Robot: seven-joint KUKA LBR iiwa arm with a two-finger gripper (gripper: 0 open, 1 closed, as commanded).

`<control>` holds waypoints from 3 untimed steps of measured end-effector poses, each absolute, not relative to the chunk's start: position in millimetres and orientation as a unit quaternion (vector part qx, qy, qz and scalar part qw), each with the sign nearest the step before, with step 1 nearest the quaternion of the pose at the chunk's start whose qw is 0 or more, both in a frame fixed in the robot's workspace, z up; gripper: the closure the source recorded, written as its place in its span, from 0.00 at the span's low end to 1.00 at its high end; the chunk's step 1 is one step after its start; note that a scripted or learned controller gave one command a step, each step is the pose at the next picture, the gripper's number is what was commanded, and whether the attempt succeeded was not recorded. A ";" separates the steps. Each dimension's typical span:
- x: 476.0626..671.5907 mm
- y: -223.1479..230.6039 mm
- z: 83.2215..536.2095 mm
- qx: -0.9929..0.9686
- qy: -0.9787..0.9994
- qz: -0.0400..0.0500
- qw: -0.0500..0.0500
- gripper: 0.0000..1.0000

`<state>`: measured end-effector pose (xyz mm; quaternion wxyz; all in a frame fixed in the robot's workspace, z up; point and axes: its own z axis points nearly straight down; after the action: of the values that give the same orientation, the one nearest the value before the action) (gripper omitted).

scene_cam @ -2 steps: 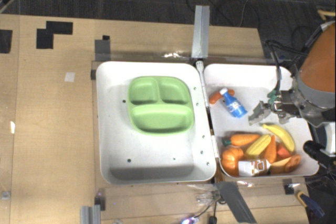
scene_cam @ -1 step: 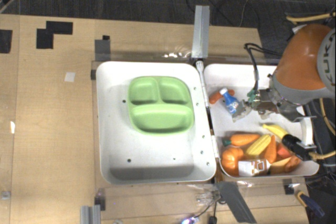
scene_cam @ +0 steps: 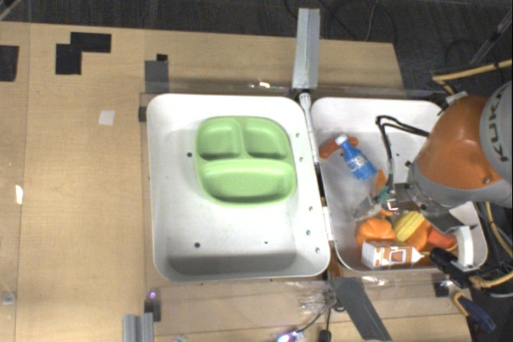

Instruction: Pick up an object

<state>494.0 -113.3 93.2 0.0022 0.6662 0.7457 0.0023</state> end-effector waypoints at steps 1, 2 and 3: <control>495.9 -112.7 102.0 0.666 0.746 0.003 0.002 1.00; 533.1 -71.5 182.8 0.679 0.734 0.001 0.001 1.00; 575.7 -50.7 181.4 0.789 0.615 -0.001 0.000 1.00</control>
<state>575.7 -50.7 181.4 -0.0003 0.7887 0.6147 -0.0011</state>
